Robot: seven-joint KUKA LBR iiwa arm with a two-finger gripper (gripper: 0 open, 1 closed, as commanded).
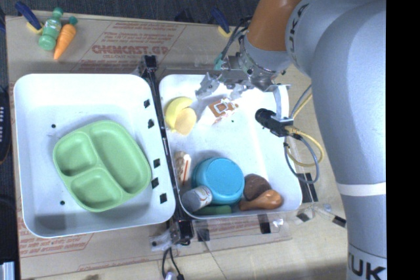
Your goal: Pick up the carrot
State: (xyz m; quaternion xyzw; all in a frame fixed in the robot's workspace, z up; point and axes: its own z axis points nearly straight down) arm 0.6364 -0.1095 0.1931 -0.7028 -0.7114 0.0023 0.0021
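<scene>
The carrot (64, 40), orange with a green top, lies on the cardboard bench top at the far left, behind the left bin and outside both bins. A green toy bottle (49, 33) lies right beside it. My gripper (222, 88) hangs over the back of the right bin (282, 160), far to the right of the carrot. It is open with nothing between its fingers. A small orange-and-white item (224, 108) lies on the bin floor just in front of it.
The left bin (26, 115) holds a green divided plate (102, 164). In the right bin are a yellow fruit (179, 114), a blue bowl (222, 179), a silver can (196, 197), a brown toy food piece (258, 190) and a small pastry-like piece (182, 166).
</scene>
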